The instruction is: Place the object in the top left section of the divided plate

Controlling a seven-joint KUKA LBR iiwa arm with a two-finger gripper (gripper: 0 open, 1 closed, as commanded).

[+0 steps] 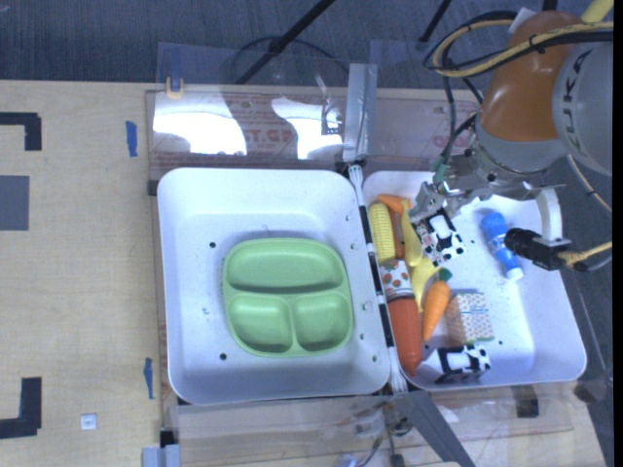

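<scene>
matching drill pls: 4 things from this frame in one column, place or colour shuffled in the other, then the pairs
1. divided plate
2. corn cob
3. blue bottle
4. gripper

A. yellow, against the right bin's left wall
B. green, in the left bin
C. over the right bin's upper part
D. lying right of the toy pile

Pairs: 1-B, 2-A, 3-D, 4-C

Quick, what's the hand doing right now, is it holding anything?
Hand: low over the right bin, above the toy food; open or closed cannot be told.
</scene>
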